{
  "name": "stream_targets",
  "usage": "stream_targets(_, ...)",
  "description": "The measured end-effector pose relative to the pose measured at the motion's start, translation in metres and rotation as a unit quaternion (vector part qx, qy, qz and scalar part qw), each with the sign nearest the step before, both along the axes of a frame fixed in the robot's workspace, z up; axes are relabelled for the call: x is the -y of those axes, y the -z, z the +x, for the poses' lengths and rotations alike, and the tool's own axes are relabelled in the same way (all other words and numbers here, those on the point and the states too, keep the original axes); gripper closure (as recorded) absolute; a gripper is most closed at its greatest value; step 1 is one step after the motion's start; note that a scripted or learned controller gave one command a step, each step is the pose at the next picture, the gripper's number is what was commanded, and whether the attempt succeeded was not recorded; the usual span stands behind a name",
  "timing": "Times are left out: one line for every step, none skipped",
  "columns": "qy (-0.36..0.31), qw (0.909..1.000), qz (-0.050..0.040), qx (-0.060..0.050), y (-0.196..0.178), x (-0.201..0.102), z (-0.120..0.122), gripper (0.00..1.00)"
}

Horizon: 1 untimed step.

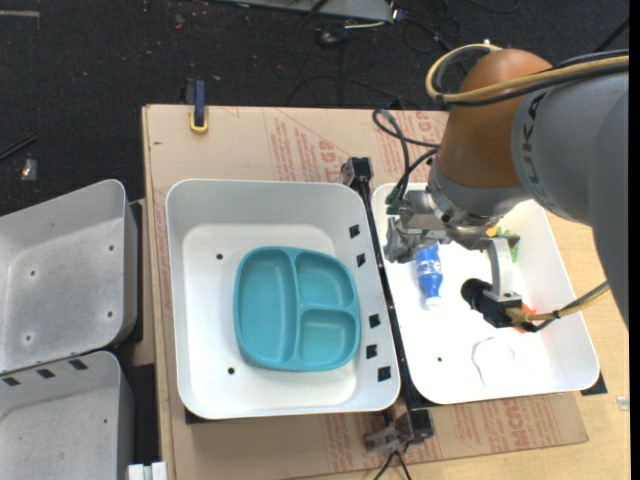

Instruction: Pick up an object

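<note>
A small blue and white tube (429,277) lies in the right bin (560,358), near that bin's left wall. My gripper (408,240) hangs at the upper left of this bin, just above and left of the tube's upper end, and the wrist hides what is beneath it. Whether the gripper touches the tube I cannot tell. A teal divided plate (296,309) lies flat in the middle of the left bin (200,218).
A small green thing (513,244) peeks out beside the wrist at the right bin's upper right. A pale, see-through shape (494,354) lies low in the right bin. The arm covers the bin's upper half. A black divider (378,288) separates the bins.
</note>
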State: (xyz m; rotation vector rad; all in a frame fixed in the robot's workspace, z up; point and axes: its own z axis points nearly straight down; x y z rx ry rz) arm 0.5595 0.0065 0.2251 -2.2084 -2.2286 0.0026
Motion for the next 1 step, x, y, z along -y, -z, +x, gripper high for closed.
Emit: stream_targets(0.000,1.0000,-0.0002,0.001,-0.0072,-0.0600,0.0018,1.00)
